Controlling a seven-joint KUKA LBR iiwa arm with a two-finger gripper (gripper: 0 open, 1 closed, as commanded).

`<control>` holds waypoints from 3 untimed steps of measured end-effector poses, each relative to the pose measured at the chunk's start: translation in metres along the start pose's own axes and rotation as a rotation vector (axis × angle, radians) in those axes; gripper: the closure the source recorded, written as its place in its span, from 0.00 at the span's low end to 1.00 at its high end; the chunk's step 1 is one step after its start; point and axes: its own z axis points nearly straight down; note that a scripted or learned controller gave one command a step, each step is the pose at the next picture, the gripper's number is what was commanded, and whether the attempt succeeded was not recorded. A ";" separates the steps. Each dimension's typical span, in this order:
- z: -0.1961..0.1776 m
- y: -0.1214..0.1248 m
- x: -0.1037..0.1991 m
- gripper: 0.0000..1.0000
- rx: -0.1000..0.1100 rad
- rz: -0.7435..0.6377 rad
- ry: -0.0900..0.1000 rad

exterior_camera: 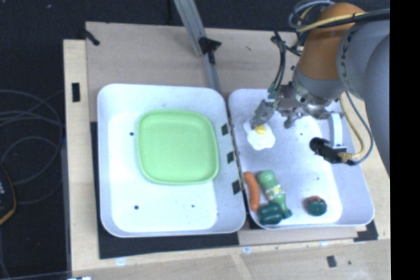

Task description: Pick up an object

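No readable writing. Gripper [262, 116] fingers look slightly parted, nothing clearly between them; fried egg toy [260, 136] just below fingertips, roundish, no clear long axis.

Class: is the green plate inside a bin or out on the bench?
Inside: the green plate lies flat within the left bin, white rim all around.

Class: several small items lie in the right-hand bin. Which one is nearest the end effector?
The white and yellow fried-egg toy, right under the end effector. The carrot, green bottle and round green-and-red item all lie along the bin's near edge.
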 end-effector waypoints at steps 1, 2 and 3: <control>0.044 -0.006 0.003 0.00 -0.002 0.000 0.000; 0.064 -0.006 0.003 0.00 -0.004 0.000 -0.001; 0.051 -0.005 0.002 1.00 -0.008 0.002 0.000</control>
